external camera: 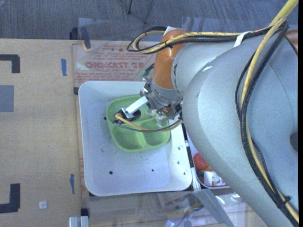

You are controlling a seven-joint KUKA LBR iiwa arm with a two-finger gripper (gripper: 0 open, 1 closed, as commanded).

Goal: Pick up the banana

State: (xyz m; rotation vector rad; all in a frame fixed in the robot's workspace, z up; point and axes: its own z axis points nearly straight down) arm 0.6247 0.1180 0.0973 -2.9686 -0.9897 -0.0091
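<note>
The gripper (158, 116) hangs over the green dish (135, 143); I cannot tell its opening. A banana is likely light and bruisable, best held gently mid-body.

Grey arm (222, 108) over green dish (130, 141)

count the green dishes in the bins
1: a green dish in the upper middle of the left bin. The arm covers much to the right, so more may be hidden.
</note>
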